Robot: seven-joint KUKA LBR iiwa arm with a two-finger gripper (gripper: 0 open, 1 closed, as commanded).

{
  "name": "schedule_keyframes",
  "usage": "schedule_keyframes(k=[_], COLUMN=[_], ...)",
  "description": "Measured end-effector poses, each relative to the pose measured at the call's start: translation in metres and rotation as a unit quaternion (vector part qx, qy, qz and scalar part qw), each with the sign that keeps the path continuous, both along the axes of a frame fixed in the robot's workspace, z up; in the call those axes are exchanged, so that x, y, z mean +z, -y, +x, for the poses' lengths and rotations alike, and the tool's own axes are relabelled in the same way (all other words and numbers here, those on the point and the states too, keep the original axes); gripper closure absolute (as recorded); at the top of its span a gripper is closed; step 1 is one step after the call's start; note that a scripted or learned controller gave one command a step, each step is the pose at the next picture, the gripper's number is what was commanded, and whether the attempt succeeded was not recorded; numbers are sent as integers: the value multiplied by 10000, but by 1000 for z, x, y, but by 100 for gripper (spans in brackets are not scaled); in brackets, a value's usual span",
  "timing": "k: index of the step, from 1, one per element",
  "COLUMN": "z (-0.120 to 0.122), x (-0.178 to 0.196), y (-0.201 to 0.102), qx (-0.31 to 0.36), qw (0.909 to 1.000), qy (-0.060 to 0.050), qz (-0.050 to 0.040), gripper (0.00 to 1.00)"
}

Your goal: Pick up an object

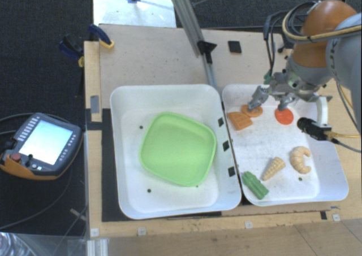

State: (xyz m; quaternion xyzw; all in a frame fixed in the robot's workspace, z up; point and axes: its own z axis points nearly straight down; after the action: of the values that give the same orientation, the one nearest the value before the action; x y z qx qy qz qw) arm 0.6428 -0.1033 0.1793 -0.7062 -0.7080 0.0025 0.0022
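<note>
Above, the gripper (270,99) hangs over the right bin (334,190), its fingers spread and holding nothing. Beneath and beside it lie an orange waffle (239,120), a round cookie (253,111) and a red tomato (284,116); nearer the front rest a croissant (301,159), cone (274,168) and green block (255,185). A green plate (177,148) fills the left bin (127,192).

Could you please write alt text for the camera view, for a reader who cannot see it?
A grey robot arm reaches from the right, its gripper low over the far end of the right white bin, near an orange waffle and a red piece. Nearer lie a croissant, a cone and a green piece. The left bin holds a green plate.
</note>
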Motion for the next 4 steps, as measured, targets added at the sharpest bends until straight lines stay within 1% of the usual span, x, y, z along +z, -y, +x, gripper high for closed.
schedule_keyframes(k=[1, 2, 3, 4], z=[-5, -4, -2, 6], x=[-62, -90, -80, -34], y=[6, 4, 4, 9], qx=[-2, 3, 15, 1], qw=[10000, 10000, 10000, 10000], qy=[-12, 36, 39, 32], qz=[2, 4, -3, -4], gripper=[0, 0, 100, 100])
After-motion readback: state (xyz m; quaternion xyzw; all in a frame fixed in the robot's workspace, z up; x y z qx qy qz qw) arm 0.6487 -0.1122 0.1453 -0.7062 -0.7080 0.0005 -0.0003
